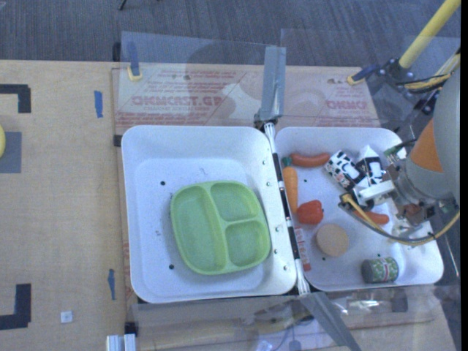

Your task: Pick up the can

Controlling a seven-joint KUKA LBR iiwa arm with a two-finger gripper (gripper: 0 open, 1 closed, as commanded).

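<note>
The can [379,270], with a green label and a silver end, lies on its side near the front right corner of the right bin [428,273]. My gripper [411,213] hangs over the right side of that bin, behind the can and a little to its right, apart from it. Nothing can be seen held in it. The grey arm with its orange band [428,146] comes in from the right and hides part of the bin's right wall.
The right bin also holds a sausage [311,159], a carrot [291,189], a red pepper [310,211], a tan round disc [333,240], a black-and-white spotted object [338,167] and a small orange-red piece [377,217]. A green divided plate [219,227] lies in the left bin.
</note>
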